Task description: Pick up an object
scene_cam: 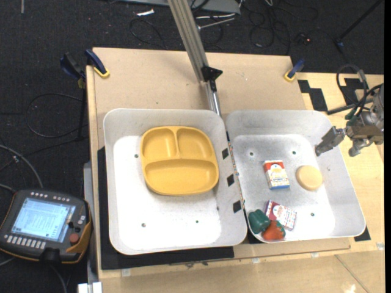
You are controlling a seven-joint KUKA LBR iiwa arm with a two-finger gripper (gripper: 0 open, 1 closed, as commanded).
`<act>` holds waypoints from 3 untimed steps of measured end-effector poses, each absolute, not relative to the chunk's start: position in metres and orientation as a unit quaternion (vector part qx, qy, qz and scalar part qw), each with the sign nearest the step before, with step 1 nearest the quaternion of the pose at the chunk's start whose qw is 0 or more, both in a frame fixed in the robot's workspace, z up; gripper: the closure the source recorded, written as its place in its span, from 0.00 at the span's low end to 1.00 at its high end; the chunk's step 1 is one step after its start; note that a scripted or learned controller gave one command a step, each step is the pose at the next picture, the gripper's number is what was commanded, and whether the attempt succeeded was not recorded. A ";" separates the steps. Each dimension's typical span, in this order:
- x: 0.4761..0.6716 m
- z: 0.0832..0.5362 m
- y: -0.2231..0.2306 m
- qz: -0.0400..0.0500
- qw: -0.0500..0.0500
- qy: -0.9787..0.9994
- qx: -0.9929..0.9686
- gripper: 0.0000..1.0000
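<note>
Cartons, a yellow bun-like round and plastic vegetables lie in the right white bin. A wooden bench stands on dark floor. Whether the gripper is open, I cannot tell.

The gripper hangs at the view's right edge, fingers seemingly apart.

Plate in left bin
</note>
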State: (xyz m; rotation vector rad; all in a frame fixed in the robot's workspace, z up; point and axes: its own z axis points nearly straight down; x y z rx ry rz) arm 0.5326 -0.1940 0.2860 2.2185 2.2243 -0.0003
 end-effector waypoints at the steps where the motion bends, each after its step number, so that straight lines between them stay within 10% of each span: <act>1: 0.533 0.286 -0.194 0.000 0.000 0.708 0.706 0.00; 3: 0.526 0.186 -0.178 -0.001 -0.002 0.707 0.707 0.00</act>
